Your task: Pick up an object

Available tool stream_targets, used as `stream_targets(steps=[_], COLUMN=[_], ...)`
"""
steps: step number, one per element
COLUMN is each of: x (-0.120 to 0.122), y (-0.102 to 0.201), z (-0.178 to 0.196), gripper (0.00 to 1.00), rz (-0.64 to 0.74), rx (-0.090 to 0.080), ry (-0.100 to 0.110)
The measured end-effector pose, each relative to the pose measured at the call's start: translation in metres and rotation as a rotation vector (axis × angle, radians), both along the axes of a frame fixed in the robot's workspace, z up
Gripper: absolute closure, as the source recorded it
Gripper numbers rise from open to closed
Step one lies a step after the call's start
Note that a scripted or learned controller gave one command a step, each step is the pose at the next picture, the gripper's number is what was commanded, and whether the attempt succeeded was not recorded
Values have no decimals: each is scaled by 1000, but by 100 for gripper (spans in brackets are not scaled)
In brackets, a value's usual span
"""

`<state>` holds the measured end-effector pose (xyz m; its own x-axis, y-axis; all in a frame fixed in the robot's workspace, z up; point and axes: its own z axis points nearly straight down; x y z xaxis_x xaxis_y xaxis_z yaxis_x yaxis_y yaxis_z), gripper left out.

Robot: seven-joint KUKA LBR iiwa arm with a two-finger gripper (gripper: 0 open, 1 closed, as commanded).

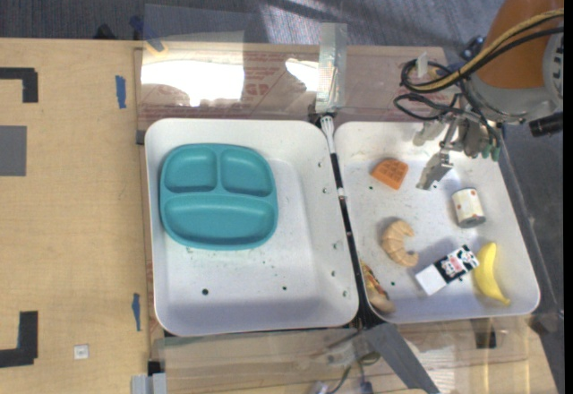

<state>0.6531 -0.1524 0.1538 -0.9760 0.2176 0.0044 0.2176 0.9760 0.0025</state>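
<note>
My gripper [440,155] hangs over the back of the right bin [519,231], under the orange-banded wrist, and its fingers stand open with nothing between them. An orange waffle-like block [389,173] lies just left of it. A small white can [466,206] lies in front of it to the right. Nearer the front are a croissant [399,241], a white and black box [446,269] and a banana [488,273]. A small brown item [376,286] rests against the bin's front left wall.
A teal divided plate [218,195] lies in the left bin [304,294]. A ridge [338,195] separates the two bins. Black cables [430,83] loop off the wrist over the right bin's back edge. Brown board [67,204] covers the bench at the left.
</note>
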Motion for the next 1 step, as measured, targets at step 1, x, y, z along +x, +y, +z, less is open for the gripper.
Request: stream_targets(steps=[1], x=[-34], y=[27], z=[-55], gripper=[0], rz=[-404], rx=[-5], ry=[-32])
